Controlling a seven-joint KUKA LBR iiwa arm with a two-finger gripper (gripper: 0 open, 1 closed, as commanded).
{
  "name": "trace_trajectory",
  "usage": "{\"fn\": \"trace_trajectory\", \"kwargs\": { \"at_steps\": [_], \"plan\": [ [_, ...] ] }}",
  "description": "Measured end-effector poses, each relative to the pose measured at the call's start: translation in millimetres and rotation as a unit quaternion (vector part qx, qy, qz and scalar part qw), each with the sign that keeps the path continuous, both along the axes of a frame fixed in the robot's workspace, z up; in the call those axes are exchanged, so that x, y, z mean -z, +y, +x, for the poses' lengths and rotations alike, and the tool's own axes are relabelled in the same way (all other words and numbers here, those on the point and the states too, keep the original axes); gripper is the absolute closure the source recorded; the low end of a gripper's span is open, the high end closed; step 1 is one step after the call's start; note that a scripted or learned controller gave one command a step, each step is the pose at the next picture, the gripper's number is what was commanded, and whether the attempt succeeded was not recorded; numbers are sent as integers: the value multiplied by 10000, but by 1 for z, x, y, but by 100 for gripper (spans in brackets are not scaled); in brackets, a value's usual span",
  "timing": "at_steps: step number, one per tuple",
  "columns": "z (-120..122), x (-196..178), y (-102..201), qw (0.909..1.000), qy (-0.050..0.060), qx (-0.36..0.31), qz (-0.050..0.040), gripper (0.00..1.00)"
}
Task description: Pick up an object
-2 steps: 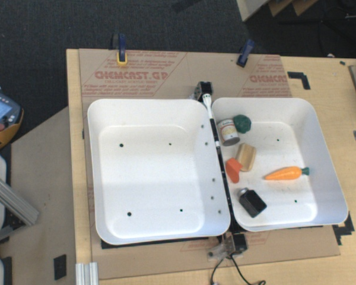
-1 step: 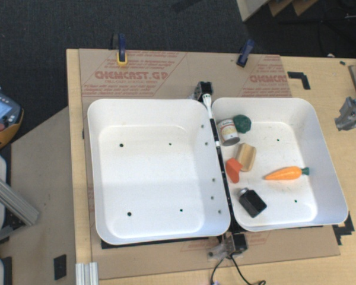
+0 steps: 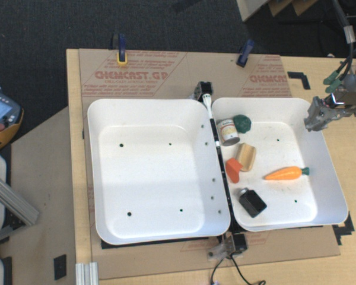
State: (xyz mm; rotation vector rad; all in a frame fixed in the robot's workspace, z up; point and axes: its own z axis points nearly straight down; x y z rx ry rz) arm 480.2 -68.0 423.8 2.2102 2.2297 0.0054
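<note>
- Brown cardboard-covered bench (image 3: 166,64): bears two shallow white bins side by side, held by blue clamps (image 3: 121,49) at the far edge.
- Left white plastic bin (image 3: 101,159): lies well to the gripper's left, beyond the other bin.
- Right white plastic bin (image 3: 320,206): its far right rim sits just below and beside the gripper; all loose objects lie within it.
- Grey two-finger gripper (image 3: 314,120): hangs at the right bin's far right corner, over the rim. Whether it is spread or closed cannot be told; nothing is seen in its grasp.
- Orange plastic carrot with a green tip (image 3: 283,173): lies flat on the bin floor, nearer the camera than the gripper and a little to its left; apart from it, and the closest object to it.
- Black rectangular block (image 3: 252,202): farther toward the camera and left, near the bin's front.
- Small metal can with a white label (image 3: 228,131): on its side, well left of the gripper, by the divide between bins.
- Tan wooden block (image 3: 245,157): just below the can, left of the carrot.
- Dark green rounded lump (image 3: 242,122): left of the gripper at about its level, touching the can.
- Orange-red small piece (image 3: 232,170): beside the tan block, near the divide.
</note>
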Motion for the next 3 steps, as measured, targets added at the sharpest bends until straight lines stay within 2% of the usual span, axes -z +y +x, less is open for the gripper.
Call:
{"fn": "trace_trajectory", "kwargs": {
  "at_steps": [1, 2, 3],
  "plan": [
    [3, -23, 89, 10000, -5, -13, 6, 100],
    [38, 140, 142, 9999, 103, 20, -10, 100],
    [-3, 117, 133, 10000, 41, 51, -1, 100]
  ]
}}
